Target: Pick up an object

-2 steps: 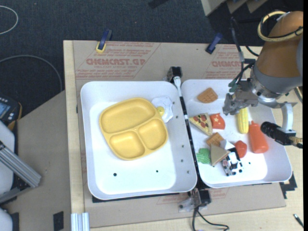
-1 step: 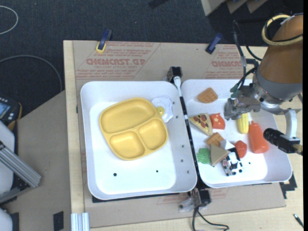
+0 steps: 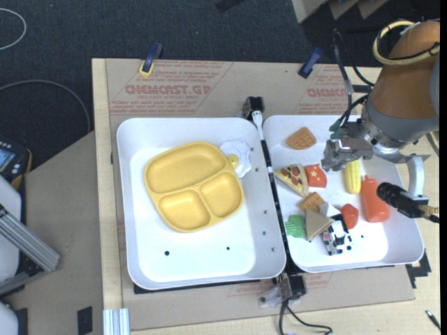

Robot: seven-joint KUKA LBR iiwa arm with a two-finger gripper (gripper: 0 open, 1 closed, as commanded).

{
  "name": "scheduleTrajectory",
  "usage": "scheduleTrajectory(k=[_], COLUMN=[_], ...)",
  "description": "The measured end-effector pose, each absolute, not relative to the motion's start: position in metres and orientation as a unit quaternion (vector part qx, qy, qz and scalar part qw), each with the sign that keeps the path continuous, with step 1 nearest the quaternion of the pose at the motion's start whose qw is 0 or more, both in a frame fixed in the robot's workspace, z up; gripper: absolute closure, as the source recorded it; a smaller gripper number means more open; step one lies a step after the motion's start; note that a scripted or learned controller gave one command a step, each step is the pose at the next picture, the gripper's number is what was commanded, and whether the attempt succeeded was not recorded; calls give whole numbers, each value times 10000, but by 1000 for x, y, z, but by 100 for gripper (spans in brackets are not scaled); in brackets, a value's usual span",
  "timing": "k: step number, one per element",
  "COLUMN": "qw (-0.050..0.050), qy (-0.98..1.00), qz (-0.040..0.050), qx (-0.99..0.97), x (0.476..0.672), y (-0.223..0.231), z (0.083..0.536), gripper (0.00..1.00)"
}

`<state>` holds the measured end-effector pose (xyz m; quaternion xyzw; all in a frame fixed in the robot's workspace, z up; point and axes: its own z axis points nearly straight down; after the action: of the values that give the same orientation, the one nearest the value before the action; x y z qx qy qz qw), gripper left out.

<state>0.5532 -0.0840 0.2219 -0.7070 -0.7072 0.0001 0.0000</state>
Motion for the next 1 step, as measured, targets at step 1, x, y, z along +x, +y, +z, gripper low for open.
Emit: scheduleTrajectory(k=[1], qw=[-13], qy=[-7067], qz=[-9], qx=[-7075], x=[551], y=[-86], z=[232], gripper=[100])
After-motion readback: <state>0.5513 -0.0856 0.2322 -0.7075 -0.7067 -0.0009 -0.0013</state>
